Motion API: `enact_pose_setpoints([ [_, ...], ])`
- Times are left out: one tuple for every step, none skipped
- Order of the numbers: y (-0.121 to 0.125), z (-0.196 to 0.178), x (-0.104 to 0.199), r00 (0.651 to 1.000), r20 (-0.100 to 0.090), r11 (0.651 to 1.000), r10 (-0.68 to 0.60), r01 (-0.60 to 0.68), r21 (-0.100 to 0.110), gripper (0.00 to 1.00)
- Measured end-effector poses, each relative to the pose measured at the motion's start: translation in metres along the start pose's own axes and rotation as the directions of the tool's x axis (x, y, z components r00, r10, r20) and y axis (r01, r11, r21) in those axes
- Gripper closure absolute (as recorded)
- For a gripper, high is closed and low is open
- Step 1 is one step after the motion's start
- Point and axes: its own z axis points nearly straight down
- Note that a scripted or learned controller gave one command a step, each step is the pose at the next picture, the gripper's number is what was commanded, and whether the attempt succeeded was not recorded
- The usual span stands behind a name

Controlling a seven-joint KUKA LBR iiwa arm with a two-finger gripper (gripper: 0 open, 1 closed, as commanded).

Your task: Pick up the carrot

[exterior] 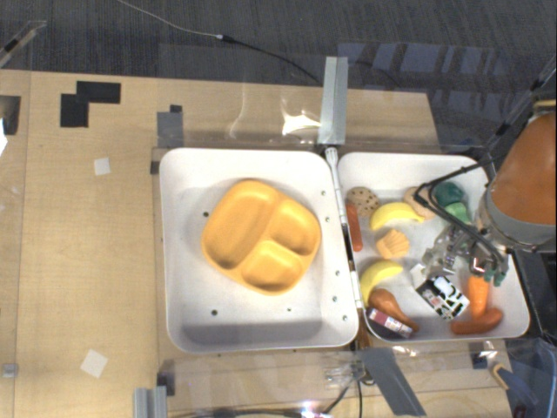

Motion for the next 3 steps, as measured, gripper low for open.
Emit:
enact_pose_setpoints([
  [-0.064,0.02,-0.045,0.999,-0.001,0.999,0.054,-0.054,0.004,1.0],
  [-0.017,-0.007,-0.013,0.974,-0.001,0.974,0.226,-0.226,0.001,1.0],
  [-0.033,0.055,-0.01,0.999,-0.005,0.999,-0.044,0.044,0.002,1.0],
])
